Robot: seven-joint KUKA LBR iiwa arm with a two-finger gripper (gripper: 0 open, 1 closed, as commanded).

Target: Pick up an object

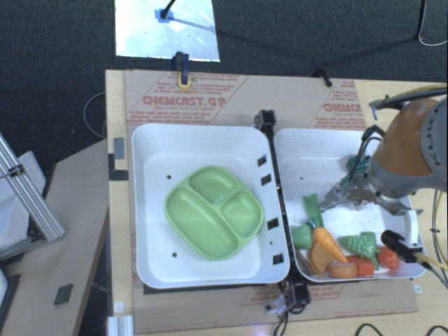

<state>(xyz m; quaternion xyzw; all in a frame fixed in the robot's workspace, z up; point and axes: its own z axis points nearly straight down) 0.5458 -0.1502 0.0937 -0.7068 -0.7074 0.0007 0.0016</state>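
The right bin (308, 152) holds several toy foods bunched along its near edge. Among them are an orange carrot (329, 244), a long green piece (311, 207), a round green piece (302, 237), a leafy green piece (360, 244) and red pieces (365, 265). My gripper (337, 196) hangs low over the middle of this bin, pointing left, just right of the long green piece and above the carrot. Nothing can be seen held in it.
The left bin (154, 152) holds a green divided plate (213, 213) in its middle. A black divider with clips (269, 180) runs between the two bins. The grey and orange arm (413, 152) covers the right bin's far right side.
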